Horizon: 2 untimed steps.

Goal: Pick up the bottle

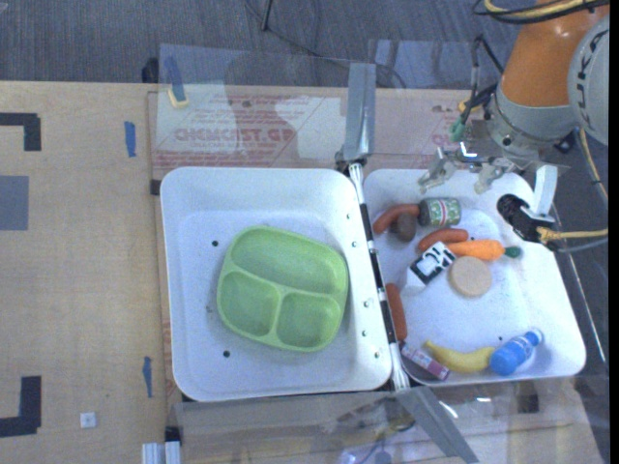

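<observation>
Bottle lies untouched at 5 o'clock corner of right bin, beside banana. Claw hovers at bin's 12 o'clock edge, fingers spread, holding nothing. Judged: pickup not begun; reach, descent, grasp, lift all remain.

Two shallow white bins sit side by side on the bench. The left bin holds a green divided plastic tray. In the right bin, a blue plastic bottle lies at the near right corner, just right of a yellow banana. A round tan disc lies mid-bin, with an orange carrot just behind it. The two-finger gripper hangs over the far edge.
</observation>
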Available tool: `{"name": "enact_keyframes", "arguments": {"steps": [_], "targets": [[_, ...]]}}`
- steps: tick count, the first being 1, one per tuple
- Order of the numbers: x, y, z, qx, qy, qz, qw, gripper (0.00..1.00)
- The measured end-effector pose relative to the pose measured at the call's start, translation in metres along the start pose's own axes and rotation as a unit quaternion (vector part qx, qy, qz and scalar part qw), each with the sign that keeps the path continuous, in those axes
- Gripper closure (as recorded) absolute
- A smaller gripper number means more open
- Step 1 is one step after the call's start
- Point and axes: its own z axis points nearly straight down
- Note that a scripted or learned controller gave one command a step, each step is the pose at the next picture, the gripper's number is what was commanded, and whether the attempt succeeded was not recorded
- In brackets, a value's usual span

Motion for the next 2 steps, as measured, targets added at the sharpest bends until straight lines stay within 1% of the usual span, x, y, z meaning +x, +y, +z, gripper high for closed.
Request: {"name": "enact_keyframes", "arguments": {"steps": [1, 2], "targets": [[0.012, 0.023, -0.037, -0.002, -0.001, -0.025, 0.9997, 0.0], [0.02, -0.037, 0.035, -0.001, 0.0, -0.032, 0.9995, 0.0]]}}
